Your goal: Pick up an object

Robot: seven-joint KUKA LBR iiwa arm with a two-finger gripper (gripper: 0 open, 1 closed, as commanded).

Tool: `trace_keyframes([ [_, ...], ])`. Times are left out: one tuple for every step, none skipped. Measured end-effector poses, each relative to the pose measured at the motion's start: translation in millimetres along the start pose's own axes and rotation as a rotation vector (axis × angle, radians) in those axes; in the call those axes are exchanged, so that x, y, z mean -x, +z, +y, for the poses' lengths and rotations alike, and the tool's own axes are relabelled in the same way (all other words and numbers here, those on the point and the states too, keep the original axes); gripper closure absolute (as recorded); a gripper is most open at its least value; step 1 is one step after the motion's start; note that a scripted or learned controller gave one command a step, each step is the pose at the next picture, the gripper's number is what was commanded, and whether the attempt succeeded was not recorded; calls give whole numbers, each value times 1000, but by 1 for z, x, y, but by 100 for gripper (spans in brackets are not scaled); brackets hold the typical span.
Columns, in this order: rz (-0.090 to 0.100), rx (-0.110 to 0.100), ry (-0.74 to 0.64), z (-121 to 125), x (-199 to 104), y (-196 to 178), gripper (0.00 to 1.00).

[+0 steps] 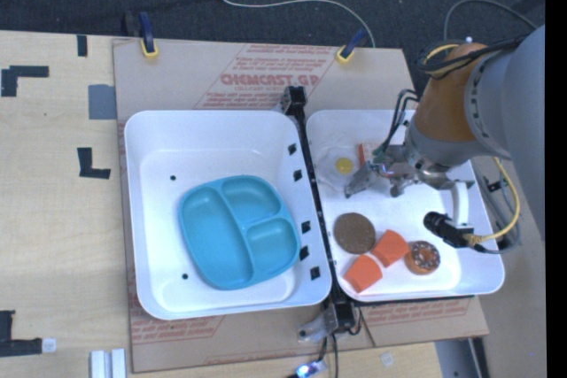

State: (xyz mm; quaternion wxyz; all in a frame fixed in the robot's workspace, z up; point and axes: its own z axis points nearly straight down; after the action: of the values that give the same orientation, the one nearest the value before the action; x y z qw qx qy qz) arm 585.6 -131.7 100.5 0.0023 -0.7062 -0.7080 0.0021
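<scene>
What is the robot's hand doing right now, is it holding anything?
Hand: low in the right bin; open or closed cannot be told, and nothing visibly held.

Two bins sit side by side on a board laid on the tabletop. The left bin holds a divided tray, lying slightly toward its near side. The right bin holds five items: a small round piece at far left, a flat disc near of it, two blocks touching each other just right of the disc, and a ring-shaped item right of the blocks. The claw stands in the right bin, right of the small round piece and far of the blocks. Two clamps grip the board's far edge.
</scene>
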Motion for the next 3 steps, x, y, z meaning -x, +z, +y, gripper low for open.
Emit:
trace_keyframes([
  [-2,5,0,0,0,16,0],
  [-3,8,0,1,0,5,100],
  [-1,8,2,-2,6,-55,100],
])
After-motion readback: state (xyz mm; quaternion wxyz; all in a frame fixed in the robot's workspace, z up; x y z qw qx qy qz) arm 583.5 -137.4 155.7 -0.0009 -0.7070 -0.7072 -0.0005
